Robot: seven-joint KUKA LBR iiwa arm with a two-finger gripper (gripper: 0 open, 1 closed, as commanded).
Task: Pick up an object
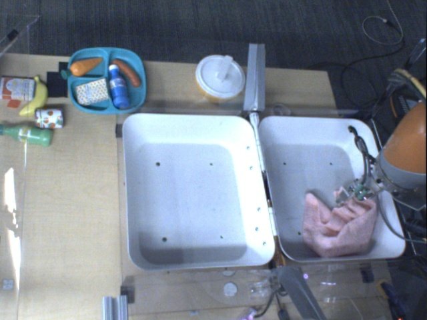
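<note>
A crumpled pink cloth [335, 224] lies in the near right corner of the right bin [300, 145]. My gripper [355, 192] reaches in from the right and sits low at the cloth's upper right edge, touching or just above its folds. The arm's orange band [405, 145] shows above it, with dark cables running down to the wrist.
The left bin [190, 189] sits beside the right one, with a metal divider post [253, 79] behind them. On the bench at the back left are a blue tray of toy food [107, 80], a white lidded cup [220, 77], a banana [35, 97], a can and a green bottle.
</note>
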